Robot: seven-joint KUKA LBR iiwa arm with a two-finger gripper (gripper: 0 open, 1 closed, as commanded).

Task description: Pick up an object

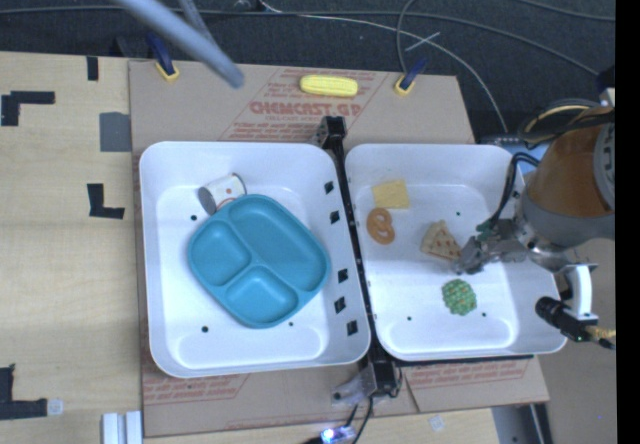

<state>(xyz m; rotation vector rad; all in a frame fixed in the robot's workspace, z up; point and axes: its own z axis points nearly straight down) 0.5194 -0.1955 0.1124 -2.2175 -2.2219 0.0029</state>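
In the right bin (pixel 495 167) lie a yellow cheese-like block (pixel 391 194), a brown pretzel (pixel 380 225), a tan cracker wedge (pixel 438 240) and a green broccoli-like ball (pixel 460 297). My gripper (pixel 474 257) is low in this bin, right beside the cracker wedge's right edge and just above the green ball. Its dark fingers are small and blurred against the bin floor. The left bin (pixel 160 172) holds a blue divided tray (pixel 258 259) and a small white cup (pixel 222 194) lying on its side.
A yellow banana-like toy (pixel 328 86) lies on the cardboard behind the bins. The black divider clamp (pixel 343 222) runs between the two bins. Cables trail across the dark surface at the back. The arm's orange-banded body (pixel 575 182) overhangs the right bin's right wall.
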